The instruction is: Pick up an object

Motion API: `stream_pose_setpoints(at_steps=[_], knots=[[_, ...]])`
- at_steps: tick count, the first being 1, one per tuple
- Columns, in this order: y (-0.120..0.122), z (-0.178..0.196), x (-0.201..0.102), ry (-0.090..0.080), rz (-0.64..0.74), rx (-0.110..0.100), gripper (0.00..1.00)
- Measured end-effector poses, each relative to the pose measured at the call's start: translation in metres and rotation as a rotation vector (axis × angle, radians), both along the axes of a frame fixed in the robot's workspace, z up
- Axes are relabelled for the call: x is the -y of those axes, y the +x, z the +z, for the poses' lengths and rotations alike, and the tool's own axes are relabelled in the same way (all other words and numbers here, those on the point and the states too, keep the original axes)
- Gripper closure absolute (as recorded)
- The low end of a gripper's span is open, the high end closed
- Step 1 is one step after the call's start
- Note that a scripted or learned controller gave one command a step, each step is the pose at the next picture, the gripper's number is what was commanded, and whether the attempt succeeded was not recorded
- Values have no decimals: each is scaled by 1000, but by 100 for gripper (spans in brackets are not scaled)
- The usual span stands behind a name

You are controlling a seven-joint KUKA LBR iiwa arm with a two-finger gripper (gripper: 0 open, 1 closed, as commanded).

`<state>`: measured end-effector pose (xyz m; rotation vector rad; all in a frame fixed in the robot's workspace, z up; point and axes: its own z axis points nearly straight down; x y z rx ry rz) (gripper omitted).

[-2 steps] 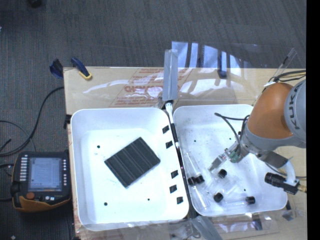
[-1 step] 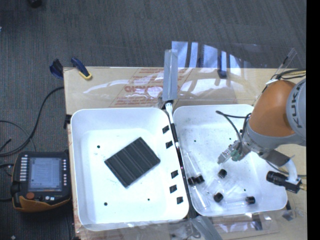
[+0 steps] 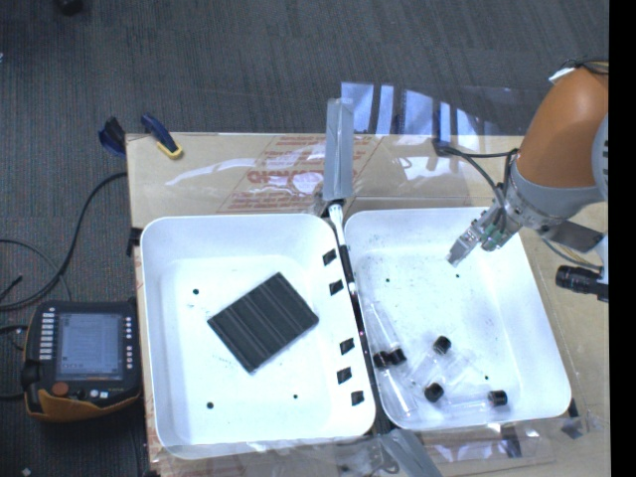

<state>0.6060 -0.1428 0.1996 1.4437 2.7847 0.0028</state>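
Bins: you see 2. Left bin [image 3: 164, 266] holds 1 dark ribbed slab [image 3: 263, 321], long axis diagonal. Tool [image 3: 458, 255] hovers over right bin [image 3: 537, 306]; grip state unclear.

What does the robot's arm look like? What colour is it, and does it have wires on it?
The arm is big and rounded, with a bright orange band above a grey wrist. It narrows to a small, slim, light grey pincer. A thin dark cable loops along the arm on the side toward the bins.
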Motion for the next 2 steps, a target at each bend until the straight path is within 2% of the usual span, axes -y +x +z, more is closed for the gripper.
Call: stream_pose_setpoints(at_steps=[1, 2], knots=[[21, 134, 16, 0, -173, -1, 100], [38, 49, -45, 2, -138, -9, 100]])
